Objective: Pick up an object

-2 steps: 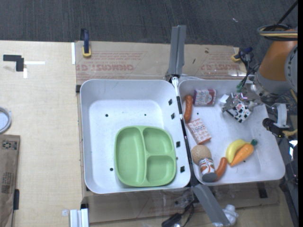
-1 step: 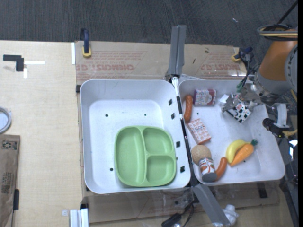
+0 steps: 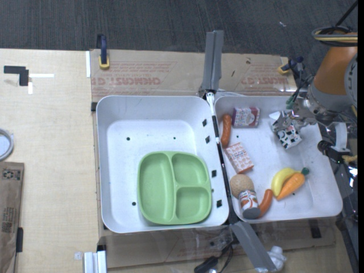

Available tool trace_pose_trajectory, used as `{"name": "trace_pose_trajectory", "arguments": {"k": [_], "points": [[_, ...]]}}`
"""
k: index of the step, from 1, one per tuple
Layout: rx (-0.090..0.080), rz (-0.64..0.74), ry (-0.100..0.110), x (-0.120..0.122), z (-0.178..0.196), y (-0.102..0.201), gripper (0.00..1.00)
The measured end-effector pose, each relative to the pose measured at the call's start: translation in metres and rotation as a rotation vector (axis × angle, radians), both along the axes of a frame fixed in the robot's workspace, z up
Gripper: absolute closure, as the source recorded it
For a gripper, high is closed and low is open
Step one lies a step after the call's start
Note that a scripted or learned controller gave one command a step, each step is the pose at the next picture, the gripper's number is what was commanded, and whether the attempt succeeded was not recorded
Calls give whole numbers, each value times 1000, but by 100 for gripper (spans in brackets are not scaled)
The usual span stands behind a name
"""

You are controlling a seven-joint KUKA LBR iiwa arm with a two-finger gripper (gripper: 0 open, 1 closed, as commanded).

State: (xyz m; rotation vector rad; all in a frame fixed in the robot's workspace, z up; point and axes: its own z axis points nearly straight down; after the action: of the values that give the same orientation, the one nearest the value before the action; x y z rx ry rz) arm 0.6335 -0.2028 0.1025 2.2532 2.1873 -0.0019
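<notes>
Hovering at the right bin's (image 3: 318, 209) far right corner, the gripper (image 3: 286, 131) sat low over a small black-and-white spotted toy (image 3: 289, 137), which lay near the bin's right wall. Whether that toy was pinched or merely beside the metal parts could not be told, and the gripper's spread could not be told either.

The chief risk looked to be a miss. The toy was small and lumpy, and it sat close to the wall, so a closing pinch could have skated off it or nudged it against the rim. A finger could also have caught the wall itself.

Other choices lay in the same bin: a banana (image 3: 281, 181) touching a carrot (image 3: 293, 183) near the right side, a pink box (image 3: 239, 157) toward the middle, a maroon pouch (image 3: 246, 116) at the far edge with a sausage (image 3: 226, 130) beside it. A tan ball (image 3: 241, 184), a small can (image 3: 248, 201) and another sausage (image 3: 265, 201) clustered at the near left corner; a grab there would likely have struck a neighbour. The left bin (image 3: 114, 169) held a green tray (image 3: 175, 187).
</notes>
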Motion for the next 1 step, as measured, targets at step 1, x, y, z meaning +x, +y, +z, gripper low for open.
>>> {"name": "trace_pose_trajectory", "arguments": {"k": [1], "points": [[1, -97, 1, 12, 117, 47, 100]]}}
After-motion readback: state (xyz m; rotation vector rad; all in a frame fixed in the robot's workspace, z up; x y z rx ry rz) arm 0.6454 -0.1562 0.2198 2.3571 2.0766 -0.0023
